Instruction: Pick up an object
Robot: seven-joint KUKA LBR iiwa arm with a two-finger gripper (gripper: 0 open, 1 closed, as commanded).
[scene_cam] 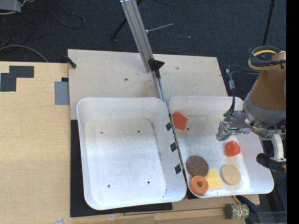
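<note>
My gripper [225,130] over right bin [205,104], grip state unclear. Red ball [232,148] at its 5 o'clock; risk: rolls off, missed grab.

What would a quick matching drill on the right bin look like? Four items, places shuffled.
Items:
1. orange ring
2. brown disc
3. tan disc
4. orange block

Places:
A. by the divider, far end of the bin
B. near edge, left corner
C. just below the red ball
D. just above the ring

Pairs: 1-B, 2-D, 3-C, 4-A
</note>
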